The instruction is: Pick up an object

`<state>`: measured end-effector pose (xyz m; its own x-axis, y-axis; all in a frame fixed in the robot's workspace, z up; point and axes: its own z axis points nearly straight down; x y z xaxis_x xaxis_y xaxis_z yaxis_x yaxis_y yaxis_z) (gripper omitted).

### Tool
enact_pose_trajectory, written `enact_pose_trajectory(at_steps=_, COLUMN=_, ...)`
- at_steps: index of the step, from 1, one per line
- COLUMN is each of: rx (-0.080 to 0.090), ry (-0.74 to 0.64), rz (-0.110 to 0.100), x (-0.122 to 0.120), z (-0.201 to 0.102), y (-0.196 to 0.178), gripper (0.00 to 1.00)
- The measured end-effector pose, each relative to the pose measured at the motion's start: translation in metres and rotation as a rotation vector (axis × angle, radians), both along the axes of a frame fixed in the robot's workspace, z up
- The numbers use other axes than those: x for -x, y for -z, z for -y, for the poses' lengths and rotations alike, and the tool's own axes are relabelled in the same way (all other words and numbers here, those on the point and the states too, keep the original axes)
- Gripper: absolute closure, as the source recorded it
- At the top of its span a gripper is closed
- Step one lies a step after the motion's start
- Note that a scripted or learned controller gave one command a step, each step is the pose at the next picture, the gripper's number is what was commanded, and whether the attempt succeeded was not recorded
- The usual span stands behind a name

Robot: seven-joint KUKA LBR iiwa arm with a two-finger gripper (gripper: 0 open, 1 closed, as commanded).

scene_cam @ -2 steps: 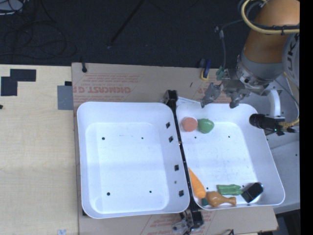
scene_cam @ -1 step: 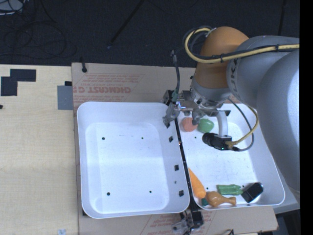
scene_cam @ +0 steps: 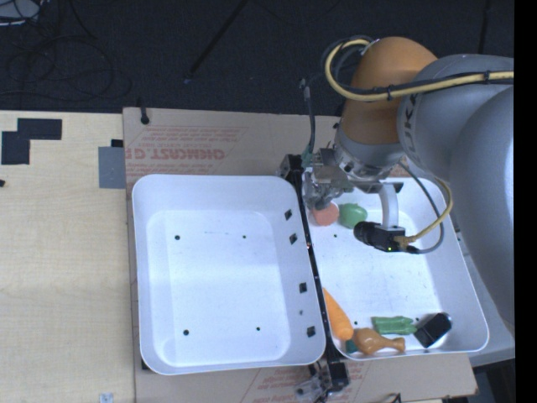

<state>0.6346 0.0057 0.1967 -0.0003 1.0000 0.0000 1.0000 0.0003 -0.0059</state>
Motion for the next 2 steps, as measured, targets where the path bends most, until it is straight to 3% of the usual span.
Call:
enact_pose_trajectory(at_steps=1, rx=-0.004, ry=-0.006, rz=0.003, x=0.072, z=-0.06, y=-0.051, gripper=1.0)
enact_pose_trajectory(at_steps=2, rx=0.0, ry=-0.004, rz=-0.009, x=0.067, z=-0.123, y=0.052, gripper=1.0)
